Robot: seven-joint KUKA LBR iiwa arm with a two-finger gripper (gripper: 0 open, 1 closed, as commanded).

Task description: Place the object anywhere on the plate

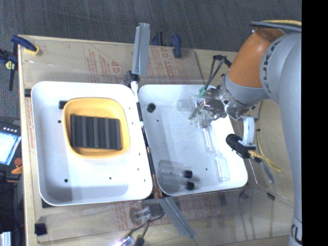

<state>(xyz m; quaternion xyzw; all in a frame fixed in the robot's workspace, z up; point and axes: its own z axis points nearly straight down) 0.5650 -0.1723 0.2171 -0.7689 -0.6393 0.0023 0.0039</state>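
A yellow plate [94,104] lies in the left bin [48,163], and a dark grey ribbed slab [96,131] covers its middle. My gripper [204,111] hangs low over the upper right part of the right bin [169,137]. Just below it lies a clear tube-like piece [208,138], and a second clear piece [222,168] rests nearer the front right corner. I see nothing clearly held between the fingers.
A clear plastic cup [170,172] lies on its side at the right bin's front left, with two small black caps [188,174] beside it. A small black disc [150,107] sits near that bin's back left corner. Blue clamps [177,44] stand behind the bins.
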